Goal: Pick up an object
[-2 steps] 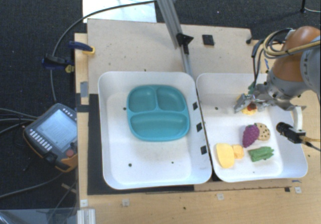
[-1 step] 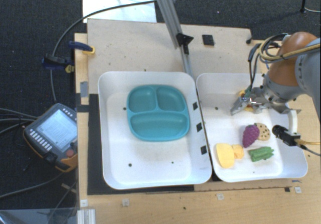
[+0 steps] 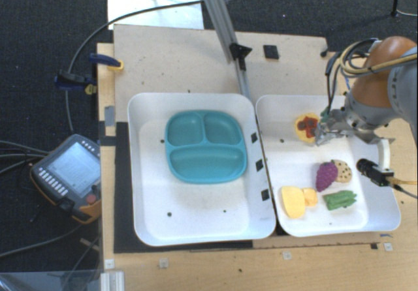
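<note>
The gripper [image 3: 322, 132] hung over the upper part of the right bin [image 3: 287, 153], right at the edge of a small pizza-like toy [image 3: 305, 126]; whether it was released or clenched could not be told. Lower in that bin lay purple grapes [image 3: 326, 175] touching a cookie [image 3: 342, 171], with a yellow piece [image 3: 294, 201] and a green vegetable [image 3: 339, 200] near the front. The left bin [image 3: 150, 172] carried a teal divided plate [image 3: 206, 146]. Both bins sat on the desk [image 3: 170, 61].

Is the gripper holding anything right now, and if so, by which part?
Cannot be told. The gripper sits at the right edge of the toy pizza slice in the right bin, but no object is visibly between its fingers.
</note>
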You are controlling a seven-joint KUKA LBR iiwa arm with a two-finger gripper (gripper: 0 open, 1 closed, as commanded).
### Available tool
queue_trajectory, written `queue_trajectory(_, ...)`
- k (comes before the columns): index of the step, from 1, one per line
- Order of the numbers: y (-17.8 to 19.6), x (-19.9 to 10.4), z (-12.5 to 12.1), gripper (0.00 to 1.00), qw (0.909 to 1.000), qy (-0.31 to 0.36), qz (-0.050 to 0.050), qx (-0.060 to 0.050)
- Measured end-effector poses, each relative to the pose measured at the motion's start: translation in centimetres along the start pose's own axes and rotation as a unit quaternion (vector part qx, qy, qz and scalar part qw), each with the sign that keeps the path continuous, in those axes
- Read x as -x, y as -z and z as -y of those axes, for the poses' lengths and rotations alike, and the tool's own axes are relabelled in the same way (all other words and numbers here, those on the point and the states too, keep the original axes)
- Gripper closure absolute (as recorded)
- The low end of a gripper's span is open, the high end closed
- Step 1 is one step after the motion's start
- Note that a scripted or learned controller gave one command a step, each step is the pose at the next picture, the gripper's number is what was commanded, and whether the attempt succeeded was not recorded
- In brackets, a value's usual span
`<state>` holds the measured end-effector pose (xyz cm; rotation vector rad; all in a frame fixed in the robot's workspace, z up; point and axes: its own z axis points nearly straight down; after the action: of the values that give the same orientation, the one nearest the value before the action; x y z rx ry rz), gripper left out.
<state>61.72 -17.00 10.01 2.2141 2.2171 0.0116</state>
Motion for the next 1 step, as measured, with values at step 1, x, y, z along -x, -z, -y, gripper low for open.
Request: queue_trajectory(1,5.18,-0.92,-0.71,1.0,1.0,0.003,0.0,-0.002)
